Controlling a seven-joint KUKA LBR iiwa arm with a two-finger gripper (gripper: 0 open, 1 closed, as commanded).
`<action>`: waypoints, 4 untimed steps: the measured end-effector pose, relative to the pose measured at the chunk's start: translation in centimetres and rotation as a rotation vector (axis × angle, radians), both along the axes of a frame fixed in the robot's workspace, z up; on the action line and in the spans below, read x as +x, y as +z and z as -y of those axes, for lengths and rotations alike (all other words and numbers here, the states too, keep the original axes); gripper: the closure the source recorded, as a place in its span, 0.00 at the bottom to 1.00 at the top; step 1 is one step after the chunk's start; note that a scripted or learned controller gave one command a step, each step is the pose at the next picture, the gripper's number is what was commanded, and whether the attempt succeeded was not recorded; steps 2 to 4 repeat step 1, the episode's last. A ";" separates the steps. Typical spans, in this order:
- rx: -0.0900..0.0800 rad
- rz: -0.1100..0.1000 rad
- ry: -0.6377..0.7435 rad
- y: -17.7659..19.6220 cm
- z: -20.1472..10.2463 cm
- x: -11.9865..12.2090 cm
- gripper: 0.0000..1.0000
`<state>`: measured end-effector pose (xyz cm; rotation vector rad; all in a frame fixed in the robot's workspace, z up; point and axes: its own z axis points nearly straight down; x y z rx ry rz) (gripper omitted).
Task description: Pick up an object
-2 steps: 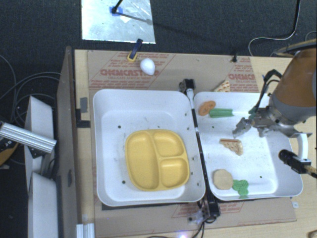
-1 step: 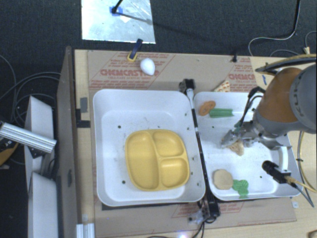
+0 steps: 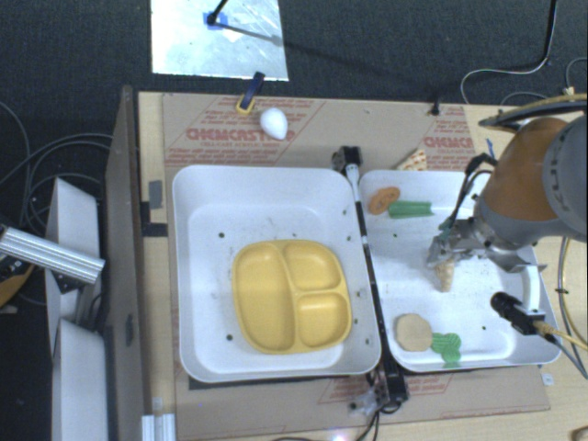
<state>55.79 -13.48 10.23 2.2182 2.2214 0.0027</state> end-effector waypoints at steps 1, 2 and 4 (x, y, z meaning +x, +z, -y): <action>0.003 0.004 0.010 8.7 -9.3 -0.1 1.00; 0.003 0.004 0.010 8.7 -9.3 -0.1 1.00; 0.003 0.004 0.010 8.7 -9.3 -0.1 1.00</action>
